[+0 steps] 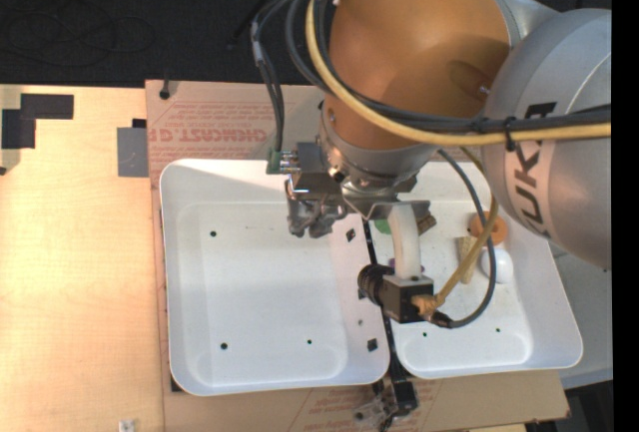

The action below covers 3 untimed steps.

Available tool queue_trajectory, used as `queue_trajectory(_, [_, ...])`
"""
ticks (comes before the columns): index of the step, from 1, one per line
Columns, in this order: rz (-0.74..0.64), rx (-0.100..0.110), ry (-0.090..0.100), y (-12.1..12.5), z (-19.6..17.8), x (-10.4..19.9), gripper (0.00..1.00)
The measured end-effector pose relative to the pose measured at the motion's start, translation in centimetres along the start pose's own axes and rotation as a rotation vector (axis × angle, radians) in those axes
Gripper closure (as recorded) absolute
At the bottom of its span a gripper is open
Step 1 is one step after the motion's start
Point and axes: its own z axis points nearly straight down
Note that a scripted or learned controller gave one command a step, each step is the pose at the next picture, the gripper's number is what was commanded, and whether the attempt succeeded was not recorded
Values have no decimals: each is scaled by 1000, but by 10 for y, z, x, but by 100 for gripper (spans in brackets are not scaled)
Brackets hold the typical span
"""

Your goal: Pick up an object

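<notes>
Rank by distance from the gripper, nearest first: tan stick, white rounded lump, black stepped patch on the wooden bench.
1. Tan stick, right bin.
2. White rounded lump, just beyond the stick.
3. Black stepped patch, wooden bench, far left.

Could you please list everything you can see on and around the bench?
Bench: 1, pale wood, left of the bins.
Patches: a few, black and grey, far part of the bench.
Cardboard: 1, brown with red print, under the bins.
Bins: 2, white, left bin and right bin side by side.
Tan item: 1, tan, right bin, too blurred to name.
Orange item: 1, orange, right bin, just beyond the tan one.
White item: 1, white, right bin, beside the tan one.
Arm: 1, grey with orange band, reaching in from the right over the right bin.
Pincer: 1, dark metal, over the left bin's far right part.
</notes>
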Motion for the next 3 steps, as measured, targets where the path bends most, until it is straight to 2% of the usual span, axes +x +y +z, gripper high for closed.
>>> queue_trajectory(1, [7, -22, 7, -15, -76, -95, 100])
queue_trajectory(2, [-4, -22, 9, -16, -153, -62, 100])
queue_trajectory(3, [-5, -14, 7, -16, -149, -1, 100])
